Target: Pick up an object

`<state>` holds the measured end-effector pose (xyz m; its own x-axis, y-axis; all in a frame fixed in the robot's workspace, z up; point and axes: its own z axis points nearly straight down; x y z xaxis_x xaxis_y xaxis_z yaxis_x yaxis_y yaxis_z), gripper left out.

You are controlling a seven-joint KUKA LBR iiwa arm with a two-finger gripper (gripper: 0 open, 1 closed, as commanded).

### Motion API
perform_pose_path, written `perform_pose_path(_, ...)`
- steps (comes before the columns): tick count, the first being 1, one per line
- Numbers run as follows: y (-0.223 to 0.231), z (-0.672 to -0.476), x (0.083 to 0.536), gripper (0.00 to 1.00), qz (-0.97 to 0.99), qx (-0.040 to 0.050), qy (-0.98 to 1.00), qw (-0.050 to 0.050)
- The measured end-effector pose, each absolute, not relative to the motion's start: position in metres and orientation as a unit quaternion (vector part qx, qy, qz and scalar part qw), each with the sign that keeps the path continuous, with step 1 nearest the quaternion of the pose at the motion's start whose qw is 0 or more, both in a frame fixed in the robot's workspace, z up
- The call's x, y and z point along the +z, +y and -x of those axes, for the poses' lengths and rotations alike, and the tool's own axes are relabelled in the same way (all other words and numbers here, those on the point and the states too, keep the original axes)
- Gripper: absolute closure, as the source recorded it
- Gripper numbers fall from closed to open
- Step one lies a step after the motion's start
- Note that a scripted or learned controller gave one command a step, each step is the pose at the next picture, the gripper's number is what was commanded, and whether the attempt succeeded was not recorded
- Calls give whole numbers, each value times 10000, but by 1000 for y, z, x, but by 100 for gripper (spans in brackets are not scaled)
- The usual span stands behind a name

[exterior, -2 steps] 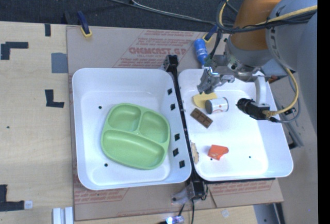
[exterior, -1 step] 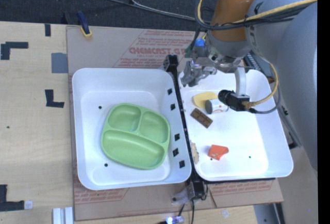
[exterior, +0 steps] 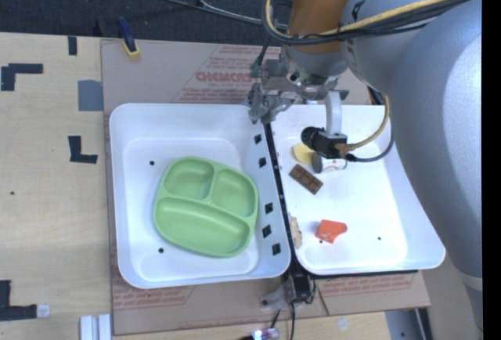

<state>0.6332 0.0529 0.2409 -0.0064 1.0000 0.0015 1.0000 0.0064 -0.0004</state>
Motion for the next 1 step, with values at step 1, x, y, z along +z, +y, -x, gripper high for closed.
perform_pose_path(1, 96, -647, 219, 100, 7053, 9, -7089, 6)
